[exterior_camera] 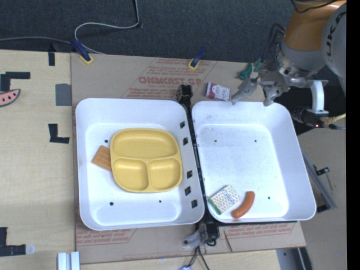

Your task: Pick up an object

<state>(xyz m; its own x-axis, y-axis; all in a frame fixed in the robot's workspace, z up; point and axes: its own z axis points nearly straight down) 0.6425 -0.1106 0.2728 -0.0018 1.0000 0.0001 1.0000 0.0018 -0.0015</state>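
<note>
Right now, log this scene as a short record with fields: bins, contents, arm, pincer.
left bin: yellow divided plate lying over a tan cracker at its left edge
right bin: orange-red sausage and a small printed packet side by side near the front edge
outside the bins: small dark red packet on the cardboard behind the right bin
arm: reaching in from the right, orange band above the wrist
pincer: open, above the right bin's back rim, holding nothing
task state: no object picked up yet
</note>
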